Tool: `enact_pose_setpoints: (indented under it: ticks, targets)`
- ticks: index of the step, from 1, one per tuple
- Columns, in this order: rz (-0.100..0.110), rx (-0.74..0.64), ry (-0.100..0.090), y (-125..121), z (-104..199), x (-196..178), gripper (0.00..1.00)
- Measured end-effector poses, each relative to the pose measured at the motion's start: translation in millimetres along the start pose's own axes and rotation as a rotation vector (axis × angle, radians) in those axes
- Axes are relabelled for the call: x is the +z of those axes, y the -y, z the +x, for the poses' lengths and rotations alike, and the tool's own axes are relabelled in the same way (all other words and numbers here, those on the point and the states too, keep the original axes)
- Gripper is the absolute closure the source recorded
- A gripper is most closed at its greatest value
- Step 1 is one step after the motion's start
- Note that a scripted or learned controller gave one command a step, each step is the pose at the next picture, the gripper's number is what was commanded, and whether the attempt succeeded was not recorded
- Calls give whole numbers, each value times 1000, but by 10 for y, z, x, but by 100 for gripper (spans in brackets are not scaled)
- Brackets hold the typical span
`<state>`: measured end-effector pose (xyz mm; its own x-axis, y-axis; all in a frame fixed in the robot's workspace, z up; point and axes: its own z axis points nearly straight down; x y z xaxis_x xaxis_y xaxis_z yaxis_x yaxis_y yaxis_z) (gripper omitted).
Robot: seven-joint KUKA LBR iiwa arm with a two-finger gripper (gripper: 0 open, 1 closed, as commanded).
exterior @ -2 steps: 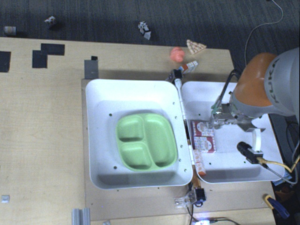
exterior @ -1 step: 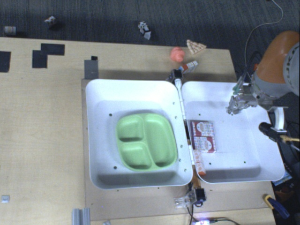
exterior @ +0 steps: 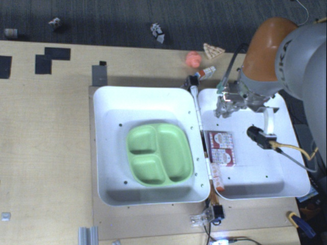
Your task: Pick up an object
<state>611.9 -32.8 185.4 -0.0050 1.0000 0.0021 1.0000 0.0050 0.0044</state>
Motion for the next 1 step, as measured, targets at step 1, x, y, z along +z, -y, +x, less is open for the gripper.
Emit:
enact_pose_setpoints:
  ticks: [1]
  targets:
    - [0,2,3,-87,-480,2,100]
